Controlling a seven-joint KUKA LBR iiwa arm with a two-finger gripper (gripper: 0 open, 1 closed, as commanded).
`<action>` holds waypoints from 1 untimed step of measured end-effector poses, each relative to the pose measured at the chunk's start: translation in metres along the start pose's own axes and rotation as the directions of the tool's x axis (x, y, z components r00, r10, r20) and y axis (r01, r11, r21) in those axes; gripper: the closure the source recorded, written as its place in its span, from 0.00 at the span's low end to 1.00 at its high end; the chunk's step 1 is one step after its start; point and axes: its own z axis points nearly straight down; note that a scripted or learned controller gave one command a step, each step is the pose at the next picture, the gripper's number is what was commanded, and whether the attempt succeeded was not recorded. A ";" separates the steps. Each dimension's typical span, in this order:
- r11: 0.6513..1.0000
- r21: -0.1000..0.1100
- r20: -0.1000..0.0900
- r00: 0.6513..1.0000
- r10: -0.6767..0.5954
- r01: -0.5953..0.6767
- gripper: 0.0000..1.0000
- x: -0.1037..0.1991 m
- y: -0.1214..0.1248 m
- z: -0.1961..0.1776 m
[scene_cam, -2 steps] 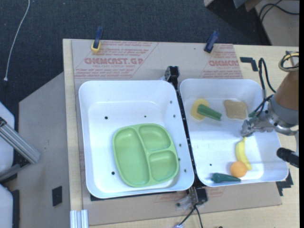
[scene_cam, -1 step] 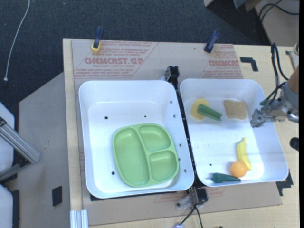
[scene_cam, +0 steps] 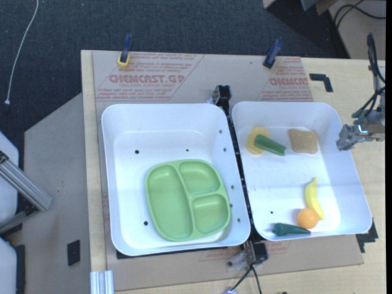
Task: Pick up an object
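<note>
Banana (scene_cam: 313, 198) lies in right bin (scene_cam: 343, 164), well apart from end effector (scene_cam: 348, 137).

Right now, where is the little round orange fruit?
The small round orange fruit sits in the right white bin, near its front edge, touching the yellow banana and beside the dark green vegetable.

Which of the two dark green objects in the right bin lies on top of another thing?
The upper dark green object, resting across a yellow item. The lower one lies on the bin floor beside the orange.

A yellow banana (scene_cam: 313, 198) lies flat in the right bin (scene_cam: 343, 164), touching an orange (scene_cam: 308, 218).
</note>
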 end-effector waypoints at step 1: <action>1.000 0.003 -0.001 1.000 0.000 0.000 1.00 -0.001 0.001 -0.032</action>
